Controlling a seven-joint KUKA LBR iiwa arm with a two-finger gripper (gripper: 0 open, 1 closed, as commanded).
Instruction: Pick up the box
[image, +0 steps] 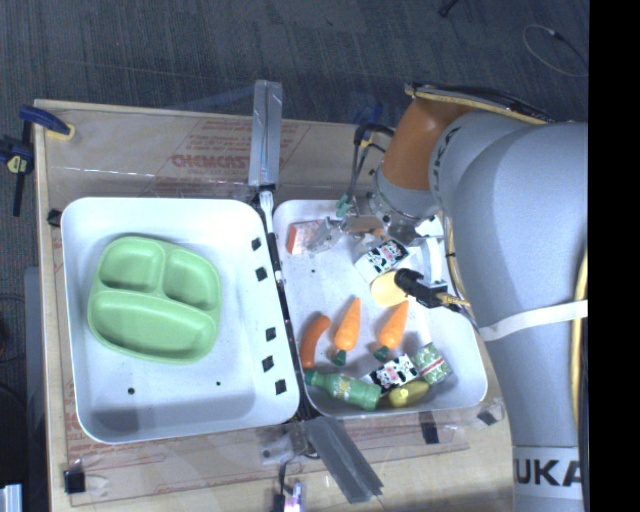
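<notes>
We see the gripper (352, 222) over the right bin's far end — the box (382, 257) lies just right of it; grip state unclear.

- One fixed camera looks down at a slant on the wooden table (200, 150).
- It stands far enough to take in both shallow white bins (80, 400), the grey arm (520, 220) entering from the right.

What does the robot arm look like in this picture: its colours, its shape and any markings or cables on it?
The arm is thick, rounded and light grey, with an orange band above the wrist. A thin pale seam line runs across its lower body. White letters "UKA" stand on a dark patch near the bottom edge. Thin dark cables run near the wrist. The gripper looks small, dark and metallic.
</notes>
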